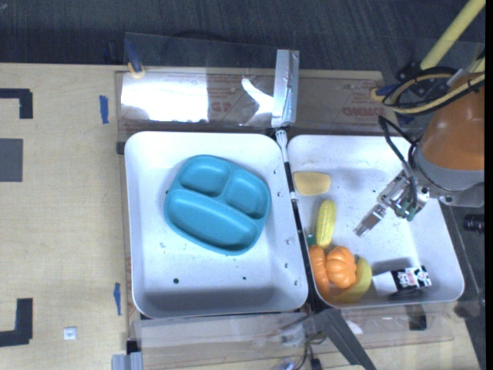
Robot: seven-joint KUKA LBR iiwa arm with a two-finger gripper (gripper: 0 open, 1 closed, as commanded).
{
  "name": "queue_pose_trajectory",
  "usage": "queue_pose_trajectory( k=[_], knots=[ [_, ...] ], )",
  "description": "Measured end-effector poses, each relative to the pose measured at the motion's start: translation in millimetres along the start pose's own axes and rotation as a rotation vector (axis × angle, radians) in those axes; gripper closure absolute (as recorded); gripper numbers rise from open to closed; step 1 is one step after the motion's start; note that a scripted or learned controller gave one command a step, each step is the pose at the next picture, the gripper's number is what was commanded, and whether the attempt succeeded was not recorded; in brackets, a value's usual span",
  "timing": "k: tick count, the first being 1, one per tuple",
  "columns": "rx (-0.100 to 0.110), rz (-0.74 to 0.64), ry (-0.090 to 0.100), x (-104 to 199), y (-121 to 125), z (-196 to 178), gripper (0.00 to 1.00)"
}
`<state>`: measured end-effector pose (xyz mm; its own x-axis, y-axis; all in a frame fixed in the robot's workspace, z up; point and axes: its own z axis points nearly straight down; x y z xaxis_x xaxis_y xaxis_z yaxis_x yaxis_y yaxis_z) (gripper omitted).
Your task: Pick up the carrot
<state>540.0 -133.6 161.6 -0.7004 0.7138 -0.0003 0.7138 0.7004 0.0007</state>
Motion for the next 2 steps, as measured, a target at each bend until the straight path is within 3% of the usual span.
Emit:
queue_pose_trajectory(
  k=[1, 2],
  knots=[
    [-0.004, -0.283, -0.007, -27.6, 65.3, -23.0, 0.00],
    [-0.002, -0.469, -0.011, -86.3, 17.1, -70.5, 0.00]
  ],
)
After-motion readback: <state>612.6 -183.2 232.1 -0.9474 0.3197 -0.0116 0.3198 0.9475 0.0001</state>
